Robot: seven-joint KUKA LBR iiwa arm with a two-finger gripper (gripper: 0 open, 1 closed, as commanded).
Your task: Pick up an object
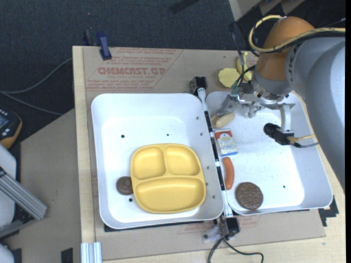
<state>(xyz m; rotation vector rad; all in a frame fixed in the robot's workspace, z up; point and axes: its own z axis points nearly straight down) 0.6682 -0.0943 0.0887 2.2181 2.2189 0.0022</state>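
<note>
Two shallow white bins sit side by side on the worktop [137, 64]: the left bin [109, 119] holds two things, a yellow three-compartment plate [167, 178] and one small brown disc [124, 186] touching the plate's left edge. The right bin [296, 190] holds four loose things: a beige, elongated piece [224, 119] near its upper left corner, a small red, white and blue packet [226, 144] just below it, an orange-red sausage-shaped piece [228, 173] lying along the left wall, and a larger round brown disc [249, 195] near the front rim. One yellow object [227, 77] lies outside the bins on the worktop (behind the right bin's back edge). The right bin's items crowd its left wall, leaving its middle and right floor bare; the left bin has open floor across its upper half. The single pincer [258, 104] hangs at the right bin's upper edge, close to the beige piece, beneath the grey arm [321, 75] and its orange band [277, 48]; whether it is open or closed cannot be told, and nothing is seen in its grip. A black part [277, 133] with a cable lies beside it over the bin.
</note>
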